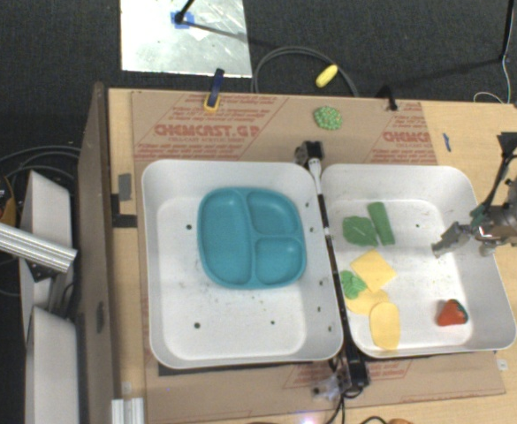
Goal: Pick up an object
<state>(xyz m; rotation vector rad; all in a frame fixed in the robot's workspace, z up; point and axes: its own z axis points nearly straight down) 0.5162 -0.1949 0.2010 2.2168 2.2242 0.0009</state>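
The left bin [174,325] holds a teal divided plate [251,237] lying flat near its middle. In the right bin [417,188], two green pieces [369,226] sit close to the divider, with yellow pieces [375,294] and a small green bit [353,283] below them. A red strawberry-like toy [452,313] lies near the bin's lower right corner. The gripper [444,241] hangs over the right side of that bin, well apart from the toys, nothing between its fingers; how wide they stand I cannot tell.

Two white bins [240,347] [479,329]. One blue divided plate [251,238]. Three green toy foods [359,230] [381,223] [353,283], three yellow ones [375,269] [384,325] [361,302], one red strawberry [452,313].
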